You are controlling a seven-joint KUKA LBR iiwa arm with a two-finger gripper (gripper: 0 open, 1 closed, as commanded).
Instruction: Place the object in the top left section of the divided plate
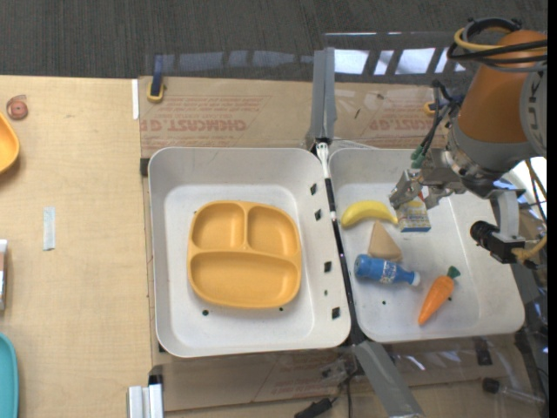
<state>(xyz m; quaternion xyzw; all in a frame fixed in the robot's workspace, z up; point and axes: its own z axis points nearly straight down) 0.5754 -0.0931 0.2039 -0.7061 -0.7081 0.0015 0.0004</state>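
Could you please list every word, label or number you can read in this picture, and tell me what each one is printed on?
"CHEMCAST GP", in red and upside down, on the brown cardboard sheet behind the left white bin.
A smaller red line beneath it: too blurred to read.
The label on the blue plastic bottle: too small to read.
The small printed box under the tool: unreadable.

The orange divided plastic plate (244, 255) looks smooth and slightly glossy. The 2 shallow white plastic bins (174, 320) have a matt sheen. The light wooden bench top (70, 294) appears smooth, and the brown printed cardboard sheet (231, 116) looks dull.
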